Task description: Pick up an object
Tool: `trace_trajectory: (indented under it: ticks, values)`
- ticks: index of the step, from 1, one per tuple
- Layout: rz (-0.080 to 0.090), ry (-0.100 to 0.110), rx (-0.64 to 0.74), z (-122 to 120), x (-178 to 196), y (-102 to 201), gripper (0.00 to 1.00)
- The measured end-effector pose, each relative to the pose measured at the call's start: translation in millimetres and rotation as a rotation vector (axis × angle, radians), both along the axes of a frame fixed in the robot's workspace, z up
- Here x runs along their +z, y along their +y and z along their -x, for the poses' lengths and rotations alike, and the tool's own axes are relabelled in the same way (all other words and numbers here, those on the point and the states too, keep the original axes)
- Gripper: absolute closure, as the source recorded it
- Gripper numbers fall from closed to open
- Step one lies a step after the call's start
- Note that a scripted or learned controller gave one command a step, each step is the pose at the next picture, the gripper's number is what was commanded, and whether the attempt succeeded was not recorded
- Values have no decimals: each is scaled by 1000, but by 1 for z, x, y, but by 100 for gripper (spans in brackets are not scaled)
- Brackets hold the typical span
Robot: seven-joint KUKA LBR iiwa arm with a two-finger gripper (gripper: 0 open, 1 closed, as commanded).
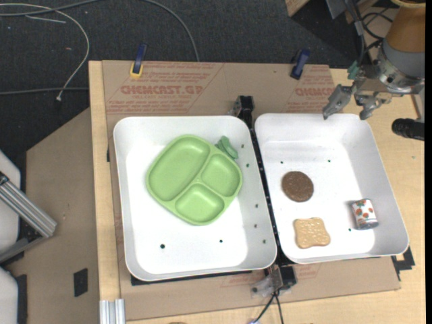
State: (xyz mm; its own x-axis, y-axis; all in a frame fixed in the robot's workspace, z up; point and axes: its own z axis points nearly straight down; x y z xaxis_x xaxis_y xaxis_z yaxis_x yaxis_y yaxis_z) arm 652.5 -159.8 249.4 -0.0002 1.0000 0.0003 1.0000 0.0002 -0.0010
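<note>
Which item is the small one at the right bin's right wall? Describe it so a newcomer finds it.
Start at the right-hand shallow white bin. Along its right wall, near the front corner, lies a small shiny white packet with red spots. Its neighbours, a round dark brown cookie and a square tan cracker, are flat and plain; it alone is glossy and patterned.

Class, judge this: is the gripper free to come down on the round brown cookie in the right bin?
Probably yes. The gripper hangs open above the bin's far corner, and the cookie lies flat, uncovered, apart from its neighbours.

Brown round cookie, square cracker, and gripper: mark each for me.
Brown round cookie (pixel 298 186), camera view, centre of its top.
Square cracker (pixel 311 233), camera view, middle of its face.
Gripper (pixel 350 108), camera view, between its fingertips.
</note>
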Motion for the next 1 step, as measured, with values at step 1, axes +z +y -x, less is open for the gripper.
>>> trace_trajectory:
  ticks: [1]
  values:
    - [-2,5,1,5,-53,10,0]
